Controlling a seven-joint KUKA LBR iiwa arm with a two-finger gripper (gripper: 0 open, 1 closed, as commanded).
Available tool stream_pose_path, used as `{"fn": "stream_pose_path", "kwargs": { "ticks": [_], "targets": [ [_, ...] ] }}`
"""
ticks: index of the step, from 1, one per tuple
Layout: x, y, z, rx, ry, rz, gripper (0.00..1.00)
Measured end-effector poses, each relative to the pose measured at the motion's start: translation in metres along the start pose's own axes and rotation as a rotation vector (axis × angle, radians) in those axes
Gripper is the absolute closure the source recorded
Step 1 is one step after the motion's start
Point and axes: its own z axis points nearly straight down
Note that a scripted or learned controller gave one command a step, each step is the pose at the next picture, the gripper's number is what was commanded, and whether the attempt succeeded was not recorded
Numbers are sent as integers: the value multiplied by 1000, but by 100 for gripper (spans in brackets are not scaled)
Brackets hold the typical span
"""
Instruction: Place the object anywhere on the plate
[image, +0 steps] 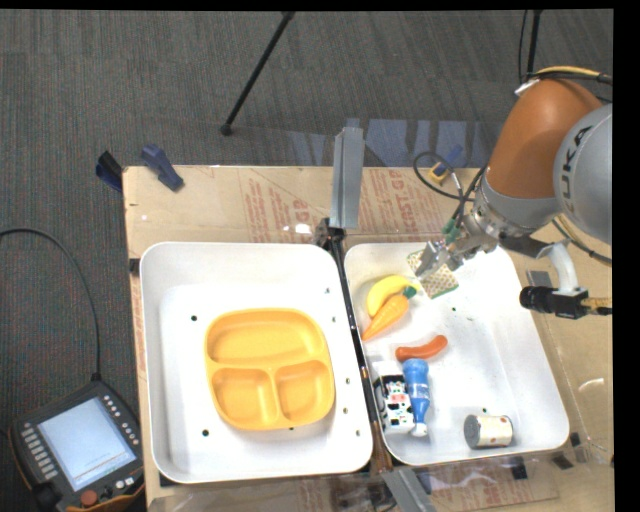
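Note:
A yellow plate (268, 368) with three compartments lies in the left bin (175, 300), with nothing on it. My gripper (436, 268) hangs over the upper left part of the right bin (510, 340), just right of a yellow banana (384, 291) and an orange carrot (388, 316). Nothing can be made out in its grasp. Below them lies a red sausage (421, 348). A blue bottle (416, 394) and a small black-and-white carton (395, 404) lie side by side near the bin's front left. A pale cylinder (488, 430) lies on its side at the front.
The two bins meet at a narrow ridge (352, 330). A grey upright post (347, 185) stands behind that ridge. A teach pendant (75, 445) lies on the floor at the lower left.

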Motion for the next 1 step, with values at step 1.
{"fn": "stream_pose_path", "kwargs": {
  "ticks": [1],
  "targets": [
    [78, -14, 3, 4, 1, -45, 100]
  ]
}}
